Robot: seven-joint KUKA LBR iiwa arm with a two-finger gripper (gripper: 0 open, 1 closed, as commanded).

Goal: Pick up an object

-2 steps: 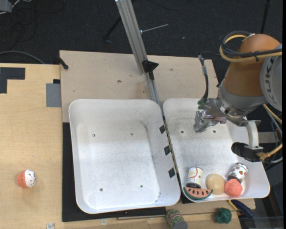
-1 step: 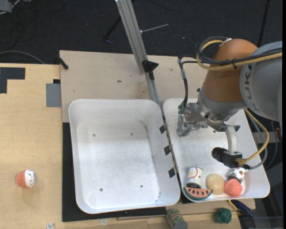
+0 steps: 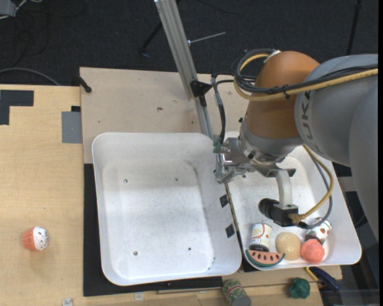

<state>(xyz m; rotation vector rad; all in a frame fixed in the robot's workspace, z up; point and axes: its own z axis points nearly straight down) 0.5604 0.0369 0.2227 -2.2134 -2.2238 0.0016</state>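
1. Nearest, on the desk (image 3: 25, 171) outside the bins, lie a green lump (image 3: 299, 288) and a small can-like thing (image 3: 233, 292). An orange-and-white toy (image 3: 35, 239) sits well off to the left.
2. In the near corner of the right bin (image 3: 250, 199) huddle a printed cup (image 3: 260, 234), a watermelon slice (image 3: 266, 257), a pale ball (image 3: 288, 245) and a pink ball (image 3: 313, 250). All rest in the bin, unlifted.
3. Farther back, the gripper (image 3: 232, 166) hangs by the wall shared with the left bin (image 3: 153, 203), apart from that cluster. Whether it is released or clenched I cannot tell, and nothing shows in its grasp.
4. Judged so, the pick is not yet made: approach, grasp and lift remain.
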